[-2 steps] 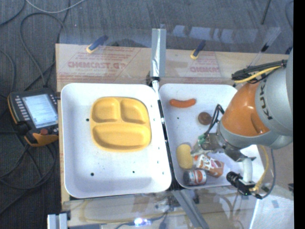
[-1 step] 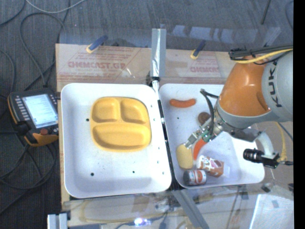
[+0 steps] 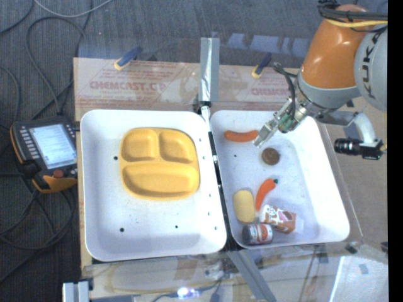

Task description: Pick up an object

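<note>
The right bin [image 3: 327, 187] holds an orange sausage [image 3: 241, 135] at its far side, a brown round cookie [image 3: 271, 156], a small carrot [image 3: 266, 190], a pale yellow potato-like piece [image 3: 244, 205], a red-and-white packet [image 3: 278, 218] and a small can [image 3: 257, 233] near the front. My gripper [image 3: 267, 133] hangs over the far part of this bin, just right of the sausage and above the cookie. Nothing shows between its fingers.
The left bin [image 3: 101, 225] holds a yellow divided tray [image 3: 160, 163]. A metal divider post [image 3: 208, 74] stands between the bins at the back. A handheld pendant [image 3: 44, 150] lies left of the bench. The arm's orange band [image 3: 334, 49] looms over the right bin's far corner.
</note>
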`<state>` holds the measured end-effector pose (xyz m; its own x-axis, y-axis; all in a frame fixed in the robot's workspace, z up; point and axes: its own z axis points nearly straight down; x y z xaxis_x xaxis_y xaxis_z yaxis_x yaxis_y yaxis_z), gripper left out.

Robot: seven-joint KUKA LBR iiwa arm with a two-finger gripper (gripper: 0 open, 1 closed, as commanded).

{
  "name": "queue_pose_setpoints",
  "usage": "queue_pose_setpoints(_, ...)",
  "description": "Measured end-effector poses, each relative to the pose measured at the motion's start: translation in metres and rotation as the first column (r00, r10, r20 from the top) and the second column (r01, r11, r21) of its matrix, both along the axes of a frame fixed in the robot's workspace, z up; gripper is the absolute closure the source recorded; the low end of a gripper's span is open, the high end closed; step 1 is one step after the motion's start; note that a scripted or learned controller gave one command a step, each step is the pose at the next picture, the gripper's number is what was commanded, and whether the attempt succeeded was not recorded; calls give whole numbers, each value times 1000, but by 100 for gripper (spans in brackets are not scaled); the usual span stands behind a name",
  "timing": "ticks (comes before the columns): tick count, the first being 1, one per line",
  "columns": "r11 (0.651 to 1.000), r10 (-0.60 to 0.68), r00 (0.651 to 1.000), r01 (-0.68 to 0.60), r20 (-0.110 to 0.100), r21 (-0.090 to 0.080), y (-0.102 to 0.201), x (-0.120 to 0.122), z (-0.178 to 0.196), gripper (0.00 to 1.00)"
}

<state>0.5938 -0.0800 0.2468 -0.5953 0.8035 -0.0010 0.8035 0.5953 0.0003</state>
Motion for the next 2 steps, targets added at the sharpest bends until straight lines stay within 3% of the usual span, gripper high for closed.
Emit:
queue_pose_setpoints(1, 1000, 26, 1000, -26, -2, 0, 47, -39, 3, 100)
queue_pose_setpoints(2, 997, 73, 997, -73, 0, -2, -49, -64, -22, 100)
